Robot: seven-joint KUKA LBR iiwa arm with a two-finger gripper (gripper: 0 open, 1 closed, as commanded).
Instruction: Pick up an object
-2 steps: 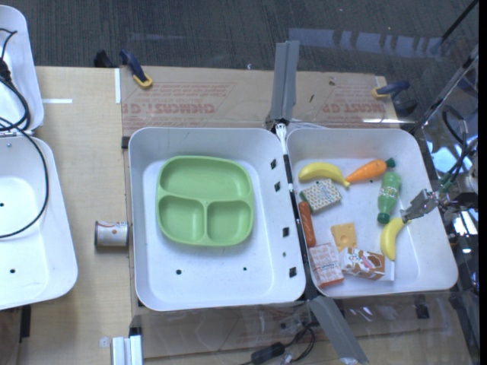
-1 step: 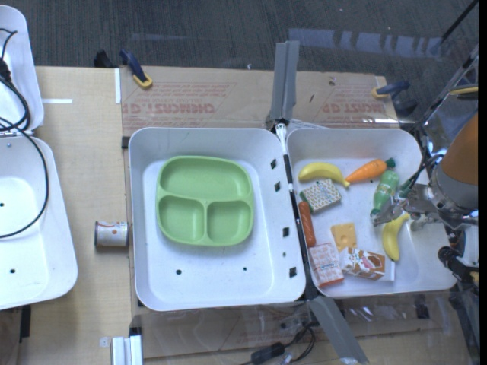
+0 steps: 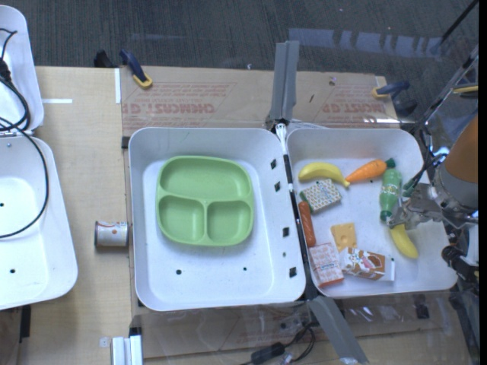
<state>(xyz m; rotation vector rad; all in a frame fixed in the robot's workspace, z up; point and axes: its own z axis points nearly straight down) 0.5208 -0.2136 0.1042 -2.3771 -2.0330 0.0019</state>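
While crowded along its near rim, right bin: open floor only at its far corner.
End effector: low in the right bin between green bottle and one banana; finger state cannot be told.
Bananas: two; the other lies farther back.
Left bin: one green three-part plate, smooth, rounded.

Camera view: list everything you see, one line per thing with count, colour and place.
Bins: 2, white, side by side on the bench.
Divided plate: 1, green, left bin.
Bananas: 2, yellow, right bin.
Carrot: 1, orange, right bin, top.
Bottle: 1, green, right bin.
Cheese slice: 1, yellow, right bin.
Sausage: 1, red, right bin, left wall.
Small cartons: 3, printed, right bin.
Can: 1, silver, bench, left of the bins.
Gripper: 1, grey, right bin, by the bottle.
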